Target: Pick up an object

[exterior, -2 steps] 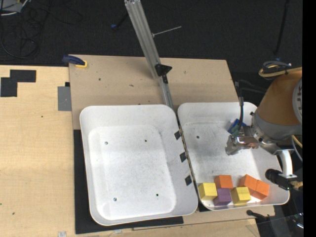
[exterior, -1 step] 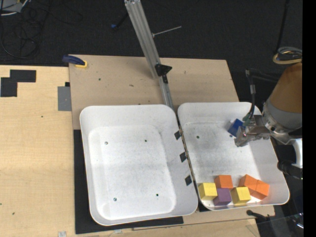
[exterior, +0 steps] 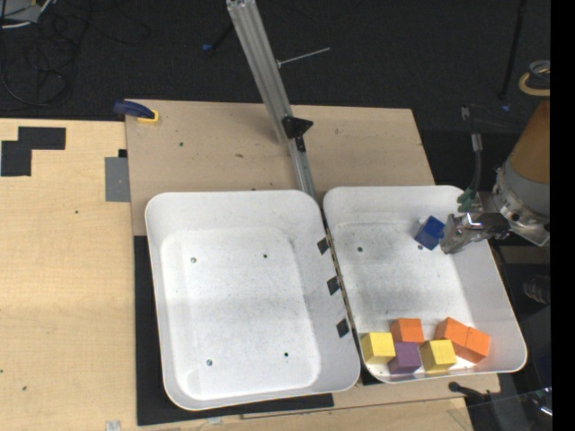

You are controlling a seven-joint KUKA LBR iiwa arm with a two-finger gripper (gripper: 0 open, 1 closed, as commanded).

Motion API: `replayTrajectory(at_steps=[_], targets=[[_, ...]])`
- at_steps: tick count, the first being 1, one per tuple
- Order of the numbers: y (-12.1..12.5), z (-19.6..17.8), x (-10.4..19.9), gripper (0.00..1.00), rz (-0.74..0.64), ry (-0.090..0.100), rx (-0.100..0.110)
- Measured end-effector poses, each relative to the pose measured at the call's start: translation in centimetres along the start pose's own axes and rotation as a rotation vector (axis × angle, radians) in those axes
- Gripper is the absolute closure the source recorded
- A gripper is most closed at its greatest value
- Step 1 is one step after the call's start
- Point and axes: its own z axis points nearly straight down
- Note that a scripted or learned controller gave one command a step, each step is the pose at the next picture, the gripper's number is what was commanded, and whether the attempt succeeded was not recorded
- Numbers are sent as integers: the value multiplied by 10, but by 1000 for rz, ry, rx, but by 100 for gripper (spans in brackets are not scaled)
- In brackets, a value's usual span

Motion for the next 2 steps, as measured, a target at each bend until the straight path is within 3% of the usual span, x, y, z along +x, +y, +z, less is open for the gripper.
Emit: replayTrajectory(at_steps=[2], targets=[[15, 13, 118, 100, -2, 4, 6]])
